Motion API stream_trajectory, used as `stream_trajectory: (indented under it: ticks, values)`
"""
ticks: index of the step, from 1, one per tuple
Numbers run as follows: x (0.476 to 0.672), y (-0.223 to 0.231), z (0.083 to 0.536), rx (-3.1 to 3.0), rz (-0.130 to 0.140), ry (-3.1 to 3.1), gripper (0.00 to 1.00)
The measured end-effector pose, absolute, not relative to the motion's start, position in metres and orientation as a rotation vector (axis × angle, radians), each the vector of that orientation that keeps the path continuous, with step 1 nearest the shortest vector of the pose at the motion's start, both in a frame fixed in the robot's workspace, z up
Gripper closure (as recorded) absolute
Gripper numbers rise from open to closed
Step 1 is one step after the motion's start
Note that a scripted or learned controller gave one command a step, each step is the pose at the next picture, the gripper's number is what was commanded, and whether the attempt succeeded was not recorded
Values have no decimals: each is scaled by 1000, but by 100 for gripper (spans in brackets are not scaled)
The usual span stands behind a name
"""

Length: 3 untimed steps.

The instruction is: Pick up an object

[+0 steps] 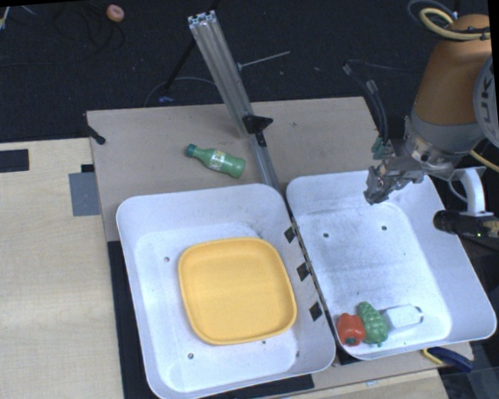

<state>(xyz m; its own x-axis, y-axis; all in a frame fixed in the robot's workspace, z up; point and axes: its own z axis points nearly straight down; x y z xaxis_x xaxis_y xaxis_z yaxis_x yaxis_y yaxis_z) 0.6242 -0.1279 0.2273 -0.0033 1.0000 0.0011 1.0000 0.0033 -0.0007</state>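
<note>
Two bins face you; your gripper (379,192) hovers over the right bin (455,284), its state impossible to tell.

The grey KUKA arm with its orange band (449,61) reaches in from the right, wrist angled down and to the left. Its dark two-finger gripper (378,187) hangs at the end, pointing downward; the fingers are too small and dark to read.
</note>
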Motion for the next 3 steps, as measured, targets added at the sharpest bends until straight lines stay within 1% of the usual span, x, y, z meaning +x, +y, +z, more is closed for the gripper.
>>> stream_trajectory:
  ticks: [1, 3]
  values:
    - [626, -80, 218, -2217, 0, -2224, 100]
    - [627, 37, 236, -2216, -2, -2225, 100]
